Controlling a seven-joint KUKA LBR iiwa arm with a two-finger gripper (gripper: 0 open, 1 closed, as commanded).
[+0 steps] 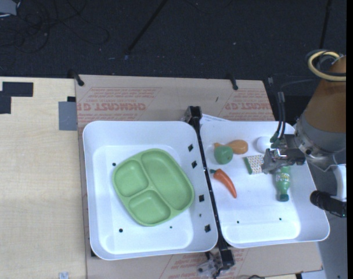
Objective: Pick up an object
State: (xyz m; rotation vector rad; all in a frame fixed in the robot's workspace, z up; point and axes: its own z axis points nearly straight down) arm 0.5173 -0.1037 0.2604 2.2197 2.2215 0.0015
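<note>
**Mia:** On the bench sit two white bins side by side. What is in the left bin (101,156)?

**Sam:** One green plate (152,186) with three parts. It lies flat, tipped a bit askew, in the middle of that bin.

**Mia:** And the right bin (263,225)?

**Sam:** Lots of small things. Let me say where each one is from the carrot (225,182). It is orange-red with a green tip and lies slanted near the bin's left wall. Just above it is a round green toy (223,154). An orange lump (238,147) touches that green toy on its right. To the carrot's right, a bit up, is a small spotted card (254,164). Farther right and up is a white ball (262,142). Well to the right of the carrot lies a green bottle (283,185), almost upright in the view.

**Mia:** Where is the gripper (274,160)?

**Sam:** Right of the carrot too, between the card and the bottle, just over the bottle's top end. The grey arm (324,115) comes in from the right.

**Mia:** Is it holding something?

**Sam:** I cannot tell. Its tip is dark and small, so open or closed is not clear.
</note>
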